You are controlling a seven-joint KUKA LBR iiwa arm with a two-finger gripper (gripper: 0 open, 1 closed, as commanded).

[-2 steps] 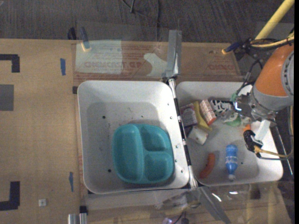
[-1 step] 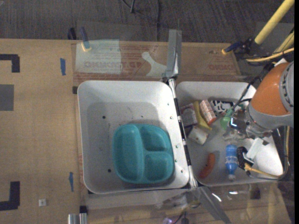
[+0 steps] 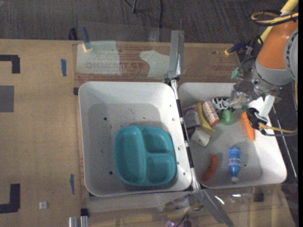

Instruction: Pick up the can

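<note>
Over the right bin's (image 3: 279, 167) far edge hangs the hand (image 3: 240, 100), low above a jumble of small things; whether it is open or closed, I cannot tell. The can (image 3: 191, 118), a short ribbed cylinder, seems to lie against that bin's left wall, likely tumbled there. Nearby lie a smooth blue bottle (image 3: 234, 162) and a carrot (image 3: 248, 125). A teal divided tray (image 3: 144, 155) of moulded plastic sits in the left bin (image 3: 94, 98).

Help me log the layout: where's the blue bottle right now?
In the camera view, the blue bottle lies in the right bin, toward its near edge, just right of the hot dog.
</note>
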